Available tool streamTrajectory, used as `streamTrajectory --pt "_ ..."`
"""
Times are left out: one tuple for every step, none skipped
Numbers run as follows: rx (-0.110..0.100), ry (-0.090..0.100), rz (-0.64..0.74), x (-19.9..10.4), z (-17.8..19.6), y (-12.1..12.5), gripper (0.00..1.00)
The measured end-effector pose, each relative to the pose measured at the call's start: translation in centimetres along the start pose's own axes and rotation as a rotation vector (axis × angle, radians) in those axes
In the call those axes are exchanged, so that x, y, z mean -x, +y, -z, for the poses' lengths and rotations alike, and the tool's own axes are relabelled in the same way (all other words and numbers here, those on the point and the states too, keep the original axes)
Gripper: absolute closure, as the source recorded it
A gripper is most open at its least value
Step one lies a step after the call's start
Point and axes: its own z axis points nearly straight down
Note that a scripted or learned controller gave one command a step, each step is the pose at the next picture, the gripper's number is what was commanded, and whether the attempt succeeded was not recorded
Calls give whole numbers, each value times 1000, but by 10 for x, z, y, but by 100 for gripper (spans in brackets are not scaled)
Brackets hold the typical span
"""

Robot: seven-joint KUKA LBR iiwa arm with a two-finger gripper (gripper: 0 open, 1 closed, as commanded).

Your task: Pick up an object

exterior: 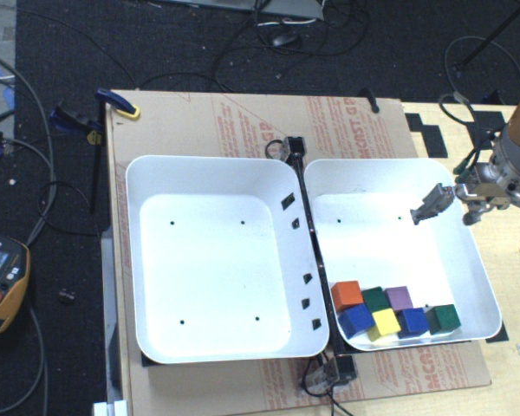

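Fingers (451,204) spread open, holding nothing, above right bin (377,182), well apart from blocks (392,311)

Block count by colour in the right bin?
orange: 1
green: 2
purple: 1
blue: 2
yellow: 1
total: 7
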Motion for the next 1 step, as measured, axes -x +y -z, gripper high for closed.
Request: streamTrajectory --pt "-12 3 -1 19 -132 22 0"
